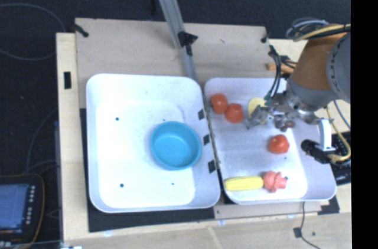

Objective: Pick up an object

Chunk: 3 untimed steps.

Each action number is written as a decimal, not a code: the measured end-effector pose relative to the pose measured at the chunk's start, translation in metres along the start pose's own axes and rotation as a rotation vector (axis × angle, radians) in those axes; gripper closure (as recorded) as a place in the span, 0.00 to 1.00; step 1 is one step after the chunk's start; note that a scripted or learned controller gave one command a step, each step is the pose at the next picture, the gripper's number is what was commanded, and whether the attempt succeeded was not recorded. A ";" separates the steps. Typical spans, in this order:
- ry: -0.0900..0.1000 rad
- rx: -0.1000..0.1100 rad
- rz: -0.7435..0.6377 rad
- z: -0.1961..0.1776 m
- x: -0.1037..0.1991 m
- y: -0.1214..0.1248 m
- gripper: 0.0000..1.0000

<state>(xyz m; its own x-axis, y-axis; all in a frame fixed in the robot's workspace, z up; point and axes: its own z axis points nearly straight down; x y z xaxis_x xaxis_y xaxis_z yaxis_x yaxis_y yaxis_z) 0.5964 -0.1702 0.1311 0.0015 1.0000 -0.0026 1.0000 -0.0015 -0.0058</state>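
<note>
Red balls [219, 102], three; one blue bowl [175, 145]; one gripper [267, 116].

Two bins sit side by side on a bench [136, 44]. The left bin [118, 94] holds a bowl [175, 144], right of its centre. The right bin [295, 180] holds several small items: two round fruits [220, 102] touching each other near its upper left, a third round fruit [278, 144] right of centre, and a corn cob [243, 183] along the near edge with a small toy [274, 180] just beside its right end. The end effector [269, 115] hangs over the upper middle of the right bin, beside a pale item [256, 104].
</note>
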 end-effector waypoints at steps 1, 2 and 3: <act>0.002 -0.012 0.002 -0.018 0.000 0.003 1.00; 0.003 -0.012 0.006 -0.069 -0.003 -0.005 1.00; 0.003 -0.013 -0.003 -0.113 -0.004 -0.003 1.00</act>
<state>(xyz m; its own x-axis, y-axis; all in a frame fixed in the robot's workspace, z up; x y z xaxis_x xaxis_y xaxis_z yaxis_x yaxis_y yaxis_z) 0.5938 -0.1740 0.2445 -0.0011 1.0000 0.0003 1.0000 0.0011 0.0074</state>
